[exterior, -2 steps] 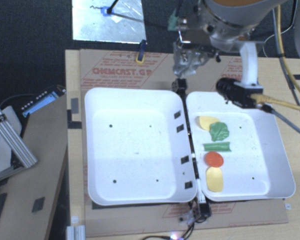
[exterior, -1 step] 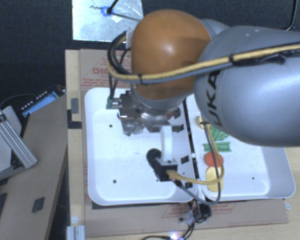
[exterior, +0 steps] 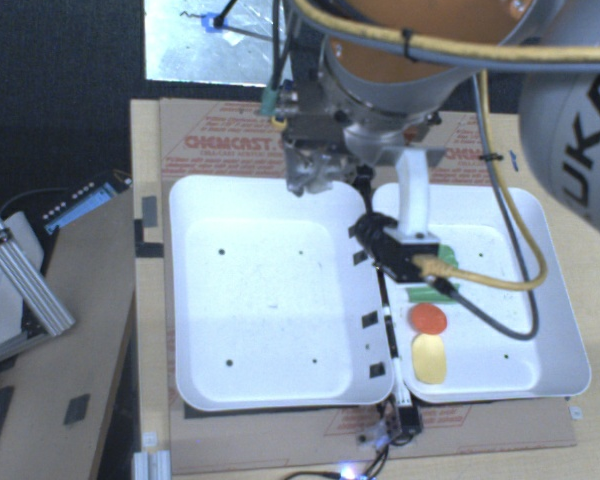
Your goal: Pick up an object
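The gripper [exterior: 308, 176] hangs over the far rim of the left bin [exterior: 195, 268], close to the wall it shares with the right bin [exterior: 555, 363]. From this slant I cannot tell whether it is open or closed, and nothing can be seen held in it. The things to pick all lie in the right bin, along its inner side and well apart from the gripper. A green piece [exterior: 420, 294] sits farthest back and is partly hidden by the robot's own hardware. An orange disc [exterior: 428, 318] lies just in front of it, and a yellow oval [exterior: 430, 358] comes nearest the front rim, touching or almost touching the disc. All three look small, flat and light, probably stiff plastic with a smooth, somewhat slippery face. Weight should be no trouble, but they lie low against the bin floor and may slide away. The yellow oval looks the best choice: it is clear on three sides and should be pinched across its narrow width. The disc would need its edges caught squarely.
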`<state>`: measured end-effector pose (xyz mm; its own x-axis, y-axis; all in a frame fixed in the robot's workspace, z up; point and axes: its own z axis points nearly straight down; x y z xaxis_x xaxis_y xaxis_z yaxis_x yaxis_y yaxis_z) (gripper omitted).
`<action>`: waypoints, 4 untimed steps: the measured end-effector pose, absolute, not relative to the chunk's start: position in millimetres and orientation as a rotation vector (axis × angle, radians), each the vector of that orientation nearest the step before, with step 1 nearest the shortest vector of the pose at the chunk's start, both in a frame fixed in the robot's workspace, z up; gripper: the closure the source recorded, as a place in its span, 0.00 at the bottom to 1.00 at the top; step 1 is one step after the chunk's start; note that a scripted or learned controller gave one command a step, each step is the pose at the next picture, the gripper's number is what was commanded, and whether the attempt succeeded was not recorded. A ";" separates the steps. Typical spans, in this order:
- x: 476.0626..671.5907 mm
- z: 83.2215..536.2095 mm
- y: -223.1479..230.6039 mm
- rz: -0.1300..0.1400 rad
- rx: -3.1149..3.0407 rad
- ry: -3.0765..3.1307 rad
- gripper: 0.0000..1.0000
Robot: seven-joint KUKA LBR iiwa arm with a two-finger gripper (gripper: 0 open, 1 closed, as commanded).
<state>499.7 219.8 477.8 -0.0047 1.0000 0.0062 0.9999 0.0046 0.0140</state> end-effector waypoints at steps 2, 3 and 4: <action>486.4 534.9 178.6 0.001 2.222 2.220 1.00; 554.0 534.6 148.9 0.004 2.222 2.216 1.00; 514.8 535.2 184.2 0.003 2.213 2.231 1.00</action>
